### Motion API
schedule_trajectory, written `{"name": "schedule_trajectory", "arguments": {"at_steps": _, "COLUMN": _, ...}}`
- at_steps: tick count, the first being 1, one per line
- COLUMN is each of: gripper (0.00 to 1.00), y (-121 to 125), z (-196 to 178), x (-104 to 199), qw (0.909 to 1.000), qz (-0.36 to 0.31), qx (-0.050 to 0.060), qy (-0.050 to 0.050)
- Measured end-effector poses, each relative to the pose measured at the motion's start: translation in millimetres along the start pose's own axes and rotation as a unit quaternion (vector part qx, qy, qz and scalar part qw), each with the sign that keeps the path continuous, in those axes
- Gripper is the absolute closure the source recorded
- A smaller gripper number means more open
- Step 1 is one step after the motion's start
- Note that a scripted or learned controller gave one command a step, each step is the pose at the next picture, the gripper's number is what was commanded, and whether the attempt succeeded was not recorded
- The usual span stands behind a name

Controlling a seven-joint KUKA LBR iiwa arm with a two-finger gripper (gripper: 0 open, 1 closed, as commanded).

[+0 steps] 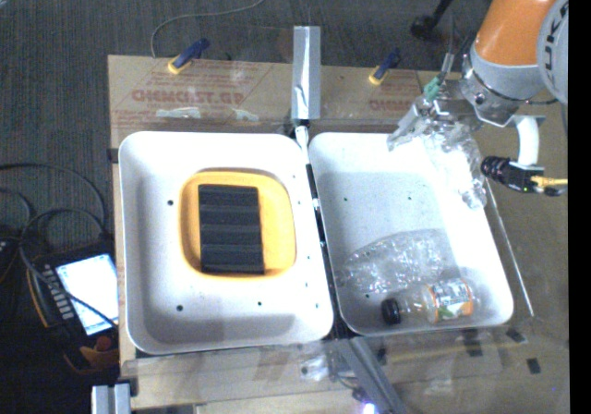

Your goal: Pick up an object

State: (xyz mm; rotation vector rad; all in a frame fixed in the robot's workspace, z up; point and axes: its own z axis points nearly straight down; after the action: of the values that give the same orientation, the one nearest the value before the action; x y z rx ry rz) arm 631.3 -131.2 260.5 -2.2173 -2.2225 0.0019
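Camera view, looking down at a slant on a bench with two shallow white bins side by side. Off the bench at the far left, a small lit screen with black cables lies on the dark floor. The left bin holds a yellow tray-like object with a black ribbed block resting on top of it, near the bin's middle. Behind the bins, a brown board carries two clamps with blue handles and an upright metal strip standing at the seam between the bins. The right bin holds crumpled clear plastic toward its near side, and just beside that, a clear bottle with a black cap lies on its side by the near wall. At the upper right, the grey arm with its orange band reaches in, and the gripper sits over the right bin's far right corner with something clear and crinkled around it; how far its claw is open, and whether it grips that clear material, cannot be told
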Motion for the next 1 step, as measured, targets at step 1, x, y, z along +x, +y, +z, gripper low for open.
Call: {"name": "schedule_trajectory", "arguments": {"at_steps": 1, "gripper": 0.0, "y": -50.6, "z": 66.7, "x": -36.7, "qw": 0.9988, "qz": 0.048, "qx": 0.0, "qy": -0.001}}
